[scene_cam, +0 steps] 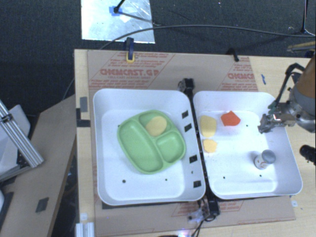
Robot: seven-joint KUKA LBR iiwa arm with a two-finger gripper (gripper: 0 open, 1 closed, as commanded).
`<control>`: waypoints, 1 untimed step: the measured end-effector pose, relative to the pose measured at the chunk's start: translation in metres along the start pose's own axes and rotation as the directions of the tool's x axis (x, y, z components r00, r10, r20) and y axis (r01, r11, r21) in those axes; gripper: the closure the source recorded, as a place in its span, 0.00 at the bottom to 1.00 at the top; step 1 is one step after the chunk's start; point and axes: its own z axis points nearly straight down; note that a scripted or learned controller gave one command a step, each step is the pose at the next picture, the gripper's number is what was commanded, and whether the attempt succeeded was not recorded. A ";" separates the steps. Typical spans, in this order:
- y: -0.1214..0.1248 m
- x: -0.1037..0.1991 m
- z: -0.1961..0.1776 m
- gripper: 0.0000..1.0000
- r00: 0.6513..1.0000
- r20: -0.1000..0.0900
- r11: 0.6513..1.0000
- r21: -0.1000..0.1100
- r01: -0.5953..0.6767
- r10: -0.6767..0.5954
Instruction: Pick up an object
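Note:
In the right bin [276, 181] lie an orange-red block [230, 118], a pale yellow piece [208, 126], a smaller yellow piece [210, 145] and a small grey round object [264, 159]. My gripper [267, 122] hangs over the right bin's right side, right of the orange-red block and above the grey object. Nothing shows between its fingers. In the left bin [111, 181] sits a green divided plate [150, 142] with a yellow piece [156, 126] in its upper compartment.
The bins stand side by side on a cardboard sheet [163, 68], joined by black clips [193, 158] along the middle. A clamp [130, 50] sits at the sheet's far edge. A metal rail [17, 137] lies at the left.

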 end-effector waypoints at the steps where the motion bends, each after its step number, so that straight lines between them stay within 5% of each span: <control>1: 0.016 0.058 0.006 1.00 1.000 -0.003 1.000 0.001 0.005 -0.005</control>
